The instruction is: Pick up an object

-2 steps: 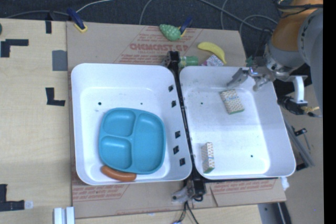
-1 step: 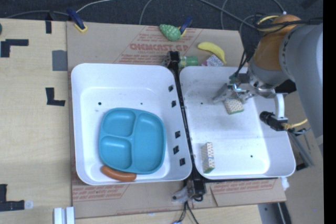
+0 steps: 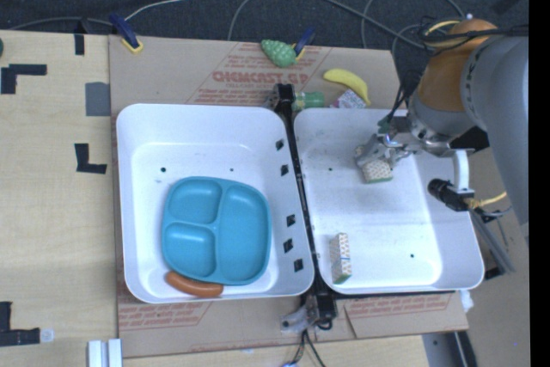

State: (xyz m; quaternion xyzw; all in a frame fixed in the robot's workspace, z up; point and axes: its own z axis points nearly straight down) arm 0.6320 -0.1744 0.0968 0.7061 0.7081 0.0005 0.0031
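I see the gripper [image 3: 376,152] low in the right bin [image 3: 447,271], its fingers closed around a small beige block [image 3: 376,171] near the bin's back. I judge the block light and spongy; grip its flat sides, squeezing gently.

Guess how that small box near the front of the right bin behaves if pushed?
The small box lies flat on the right bin floor, so it likely slides rather than rolls. It looks like thin cardboard: probably light, possibly crushable. Near the bin's left wall, it may jam there.
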